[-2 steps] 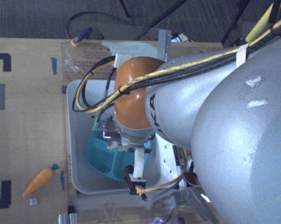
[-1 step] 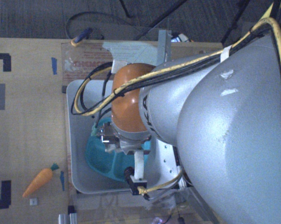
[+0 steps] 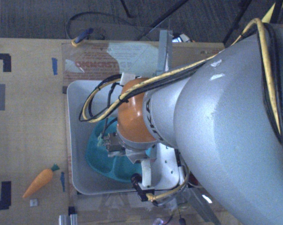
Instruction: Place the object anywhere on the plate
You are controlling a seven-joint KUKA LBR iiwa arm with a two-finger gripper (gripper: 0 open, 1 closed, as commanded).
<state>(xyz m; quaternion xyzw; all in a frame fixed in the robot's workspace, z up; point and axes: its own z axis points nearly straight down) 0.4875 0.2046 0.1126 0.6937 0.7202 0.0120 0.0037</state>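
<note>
Arm [image 3: 225, 125]: the grey KUKA arm is seen reaching in from the right of the white bin, and most of the bin's right half is covered by its bulk.

White bin [image 3: 78, 125]: its left wall and lower left corner are left visible; the rest is hidden under the arm.

Orange wrist band [image 3: 134, 116]: it is placed directly over the bin's middle, just above the plate.

Yellow and black cables [image 3: 101, 100]: they are looped out from the wrist toward the bin's upper left.

Teal plate [image 3: 96, 156]: it is laid inside the bin, toward the lower left; only its left and lower parts are shown, the rest being covered by the wrist.

Toy carrot [image 3: 38, 183]: the task's object is taken to be this orange carrot with a green top; it is laid on the wooden bench outside the bin, to the left of the bin's lower left corner, well apart from the plate.

Gripper: it is hidden below the wrist, so how far the pincer is open, and whether anything is held, cannot be told.

Risk: since the carrot is seen outside the bin while the wrist is held over the plate, a release here is judged likely to be made with nothing held, and the plate could be nudged by a low descent.
</note>
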